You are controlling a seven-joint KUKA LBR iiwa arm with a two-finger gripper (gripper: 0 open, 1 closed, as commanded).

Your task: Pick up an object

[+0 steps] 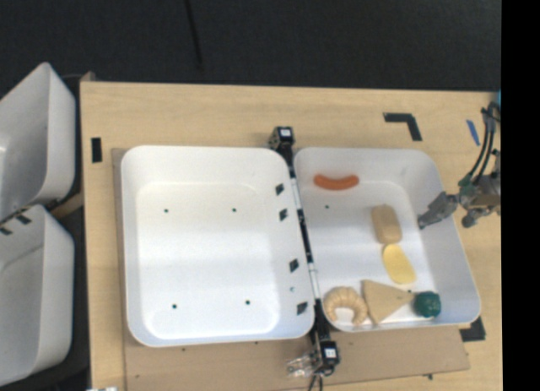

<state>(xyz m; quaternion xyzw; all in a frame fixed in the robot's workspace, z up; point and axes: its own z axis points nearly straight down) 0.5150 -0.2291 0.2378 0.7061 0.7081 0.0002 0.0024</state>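
Five small things lie in the right bin (pixel 439 180), and none of them has been picked up yet. Closest to the camera, along the near wall of that bin, sit three of them in a row: a curled croissant (pixel 347 306), a tan wedge (pixel 386 300) that looks like a slice of bread or cheese, and a little dark green ball (pixel 428 303). The croissant touches the wedge, and the ball sits just beside the wedge's tip.

A bit further back is a yellow lump (pixel 398 263), maybe a lemon or a potato. Just behind it lies a pale brown block (pixel 387 224), like a bread roll. Furthest back, near the far wall, lies a red sausage (pixel 336 181), well apart from the rest.

The left bin (pixel 202 160) sits next to it on the wooden desk (pixel 211 111).

The hand (pixel 460 208) is at the right rim of the right bin, near the brown block but not touching any toy. Its two fingers seem spread apart, with nothing between them.

I think this is the reaching step. Next, the hand needs to move in over one thing, go down around it, and squeeze. The brown block and the yellow lump are the nearest picks.
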